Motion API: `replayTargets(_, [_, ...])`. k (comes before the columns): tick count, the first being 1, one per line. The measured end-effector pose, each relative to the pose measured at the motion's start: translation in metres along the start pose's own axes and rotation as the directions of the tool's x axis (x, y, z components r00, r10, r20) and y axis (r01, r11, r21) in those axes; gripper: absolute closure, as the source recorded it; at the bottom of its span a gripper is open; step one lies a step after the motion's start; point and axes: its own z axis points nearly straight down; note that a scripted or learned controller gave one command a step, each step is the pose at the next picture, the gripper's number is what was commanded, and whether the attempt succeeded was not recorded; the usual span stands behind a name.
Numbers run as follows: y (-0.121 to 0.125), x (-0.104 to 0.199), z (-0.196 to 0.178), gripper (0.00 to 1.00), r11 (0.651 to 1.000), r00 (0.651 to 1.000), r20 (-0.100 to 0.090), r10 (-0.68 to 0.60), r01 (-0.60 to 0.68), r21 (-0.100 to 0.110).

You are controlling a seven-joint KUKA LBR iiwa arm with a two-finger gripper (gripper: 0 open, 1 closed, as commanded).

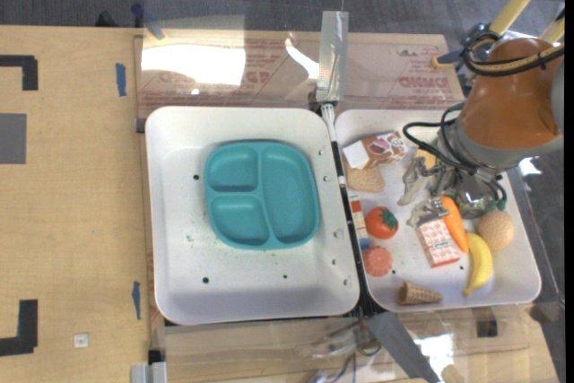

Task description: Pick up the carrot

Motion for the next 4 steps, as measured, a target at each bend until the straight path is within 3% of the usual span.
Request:
replayTargets(1, [-0.020, -0.034, -0.153, 1.00, 0.993, 0.993, 0.008, -0.121, 0.121, 0.006])
replayTargets(2, [-0.019, -0.032, -0.145, 0.00, 0.993, 0.993, -0.005, -0.121, 0.121, -0.002])
replayTargets(3, [-0.061, 0.055, -0.024, 0.00, 0.975, 0.975, -0.014, -0.222, 0.222, -0.009])
replayTargets(4, [-0.020, 0.065, 0.037, 0.00, 0.978, 0.978, -0.002, -0.208, 0.208, -0.001])
